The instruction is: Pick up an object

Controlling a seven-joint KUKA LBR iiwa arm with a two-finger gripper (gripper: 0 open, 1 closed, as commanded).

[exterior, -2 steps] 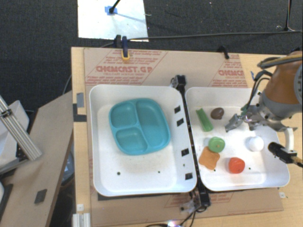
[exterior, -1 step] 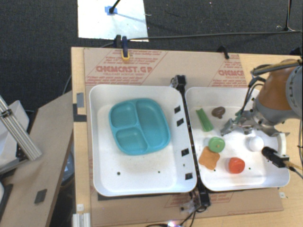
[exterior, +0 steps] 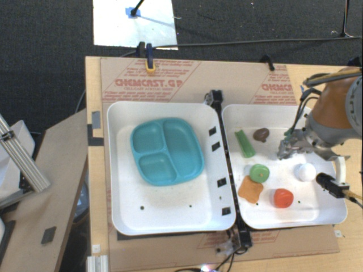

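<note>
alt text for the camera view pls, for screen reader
The gripper hangs low in the right bin among a green stick, brown lump, green round piece, orange piece, red ball and white ball. The left bin holds a teal divided plate.

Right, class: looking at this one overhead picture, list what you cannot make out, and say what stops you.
- Tool, camera view: too small and blurred to tell whether it is open or shut.
- Arm, camera view: cut off by the right edge.
- Brown lump in the right bin: too small to identify.
- Blue mark on the white sheet: too small to identify.
</note>
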